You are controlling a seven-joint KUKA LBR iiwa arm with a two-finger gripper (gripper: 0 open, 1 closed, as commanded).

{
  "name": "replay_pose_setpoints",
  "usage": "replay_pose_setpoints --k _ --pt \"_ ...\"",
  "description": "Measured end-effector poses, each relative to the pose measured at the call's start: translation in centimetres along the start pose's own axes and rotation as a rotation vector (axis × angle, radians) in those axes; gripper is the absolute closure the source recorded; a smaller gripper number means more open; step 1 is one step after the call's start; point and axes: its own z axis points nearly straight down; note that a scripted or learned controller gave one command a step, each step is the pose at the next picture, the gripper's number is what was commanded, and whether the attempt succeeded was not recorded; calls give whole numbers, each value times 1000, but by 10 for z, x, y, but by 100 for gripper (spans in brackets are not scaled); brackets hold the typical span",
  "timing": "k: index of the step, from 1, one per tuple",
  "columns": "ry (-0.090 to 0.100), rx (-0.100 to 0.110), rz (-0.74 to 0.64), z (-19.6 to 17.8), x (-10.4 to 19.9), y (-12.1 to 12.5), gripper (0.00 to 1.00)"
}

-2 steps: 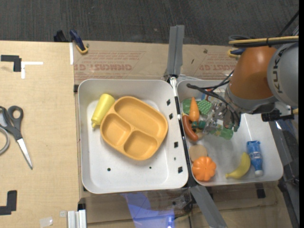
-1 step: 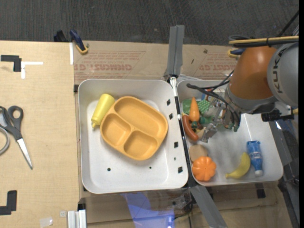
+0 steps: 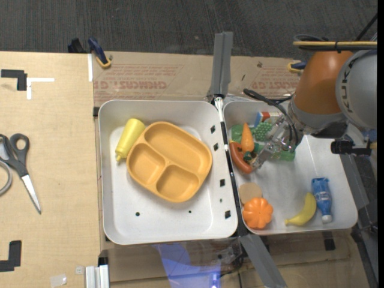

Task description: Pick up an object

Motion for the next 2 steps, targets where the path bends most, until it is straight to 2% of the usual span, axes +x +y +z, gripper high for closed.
replay_pose_setpoints --k 1,2 --pt "31 27 145 -1 -16 18 0" --pt "1 13 142 -12 -21 21 100"
